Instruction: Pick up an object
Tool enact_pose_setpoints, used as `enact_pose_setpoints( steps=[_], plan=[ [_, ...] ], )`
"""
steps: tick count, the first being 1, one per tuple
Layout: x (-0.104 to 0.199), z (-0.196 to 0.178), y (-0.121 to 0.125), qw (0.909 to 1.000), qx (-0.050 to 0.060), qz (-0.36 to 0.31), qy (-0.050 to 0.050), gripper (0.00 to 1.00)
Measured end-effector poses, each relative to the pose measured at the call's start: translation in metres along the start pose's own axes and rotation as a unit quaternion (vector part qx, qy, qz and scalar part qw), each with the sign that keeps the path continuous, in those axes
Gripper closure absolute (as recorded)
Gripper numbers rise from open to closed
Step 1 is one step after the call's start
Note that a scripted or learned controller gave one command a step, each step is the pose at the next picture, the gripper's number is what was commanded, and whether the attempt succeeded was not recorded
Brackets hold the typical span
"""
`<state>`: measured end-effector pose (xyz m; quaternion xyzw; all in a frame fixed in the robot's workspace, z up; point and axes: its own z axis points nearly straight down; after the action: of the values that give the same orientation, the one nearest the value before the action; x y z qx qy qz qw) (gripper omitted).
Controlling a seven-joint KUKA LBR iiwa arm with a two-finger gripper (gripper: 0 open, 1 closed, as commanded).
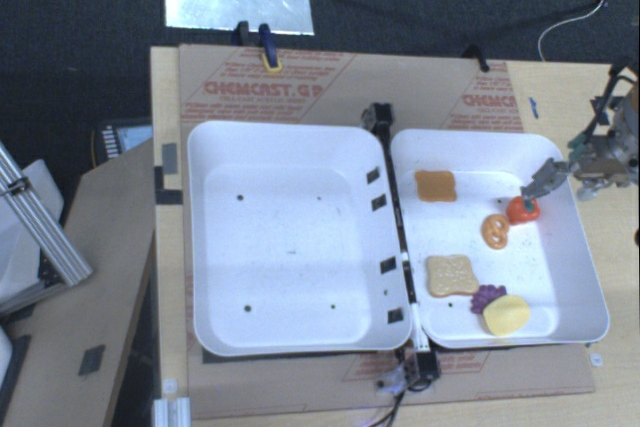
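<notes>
— Where was the gripper point(545, 179) at that moment?
— At the right bin point(575, 260), by its far right wall, with the red tomato toy point(523, 209) just below and to the left of its tip, touching or nearly so. Whether the fingers were open or closed could not be told.
— And the rest?
— A pretzel point(495, 231) lay just beside the tomato, toast point(435, 185) further left, a cracker point(450, 275), grapes point(487, 295) and a lemon point(507, 315) nearer the front. The cardboard point(300, 87) on the table read "CHEMCAST GP"
</notes>
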<state>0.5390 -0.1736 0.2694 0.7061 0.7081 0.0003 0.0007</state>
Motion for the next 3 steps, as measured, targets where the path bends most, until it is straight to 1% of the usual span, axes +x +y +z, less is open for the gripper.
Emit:
enact_pose_setpoints(
  steps=[1, 2, 3],
  plan=[
    [-0.031, 0.129, 0.032, 1.0000, 0.001, 0.001, 0.000, 0.00],
    [0.023, 0.188, 0.002, 1.0000, 0.002, -0.001, 0.002, 0.00],
    [0.070, 0.087, 0.073, 1.0000, -0.006, -0.004, 0.000, 0.00]
  ],
)
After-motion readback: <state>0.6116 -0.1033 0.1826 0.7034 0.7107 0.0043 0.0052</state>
